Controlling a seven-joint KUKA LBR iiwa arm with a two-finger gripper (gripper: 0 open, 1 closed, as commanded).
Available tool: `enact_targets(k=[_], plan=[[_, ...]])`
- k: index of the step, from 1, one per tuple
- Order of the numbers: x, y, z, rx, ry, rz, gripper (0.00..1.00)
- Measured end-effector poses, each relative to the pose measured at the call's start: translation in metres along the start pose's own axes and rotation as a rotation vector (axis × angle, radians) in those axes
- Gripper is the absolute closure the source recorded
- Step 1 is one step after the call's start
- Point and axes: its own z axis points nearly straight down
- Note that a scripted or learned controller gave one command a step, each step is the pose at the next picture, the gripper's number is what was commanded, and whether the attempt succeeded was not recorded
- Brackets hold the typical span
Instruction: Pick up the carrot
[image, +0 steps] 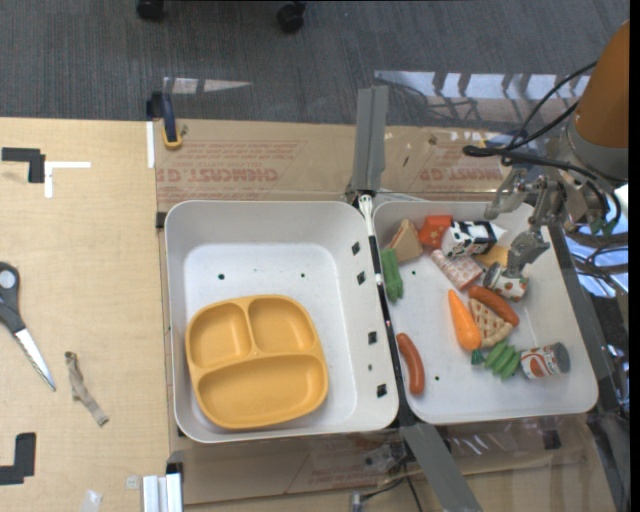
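1. Cardboard-brown bench (80, 250) carries 2 shallow white bins side by side: the left bin (190, 240) and the right bin (560, 390).
2. Grey arm (610, 100), 1 of it with its orange band, reaches in from the right and hangs over the upper right part of the right bin.
3. Yellow divided plate (257, 360), 1 of it with 3 compartments, lies in the left bin.
4. Claw (522, 252) points down over the clutter at the bin's upper right, near a small red-and-white piece; whether it is spread or closed I cannot tell, and nothing is seen in its grip.
5. Carrot (462, 320), 1 of it, lies near the middle of the right bin, tip pointing up and left, touching a waffle piece (492, 326) on its right and well apart from the claw.
6. Step in hand, as I judge it: the approach, with the pick not yet made. The next move calls for shifting the claw left and toward the near side, lining it across the carrot's narrow width, then lowering without snagging the waffle piece.
7. Other counts in the right bin: 2 sausages, 1 at (411, 362) and 1 at (494, 303); 1 small can (545, 361); 1 green pod (391, 277) by the left wall.
8. Scissors (20, 330), 1 pair, lie on the bench at far left.
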Motion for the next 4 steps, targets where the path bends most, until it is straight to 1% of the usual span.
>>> enact_targets(k=[1,2,3,4], plan=[[0.021,0.003,0.15,-0.001,0.002,0.173,0.0],[0.039,0.022,0.173,-0.001,-0.001,0.343,0.0],[0.036,0.022,0.163,0.001,-0.006,0.339,1.0],[0.05,0.1,0.074,-0.001,-0.002,0.075,1.0]])
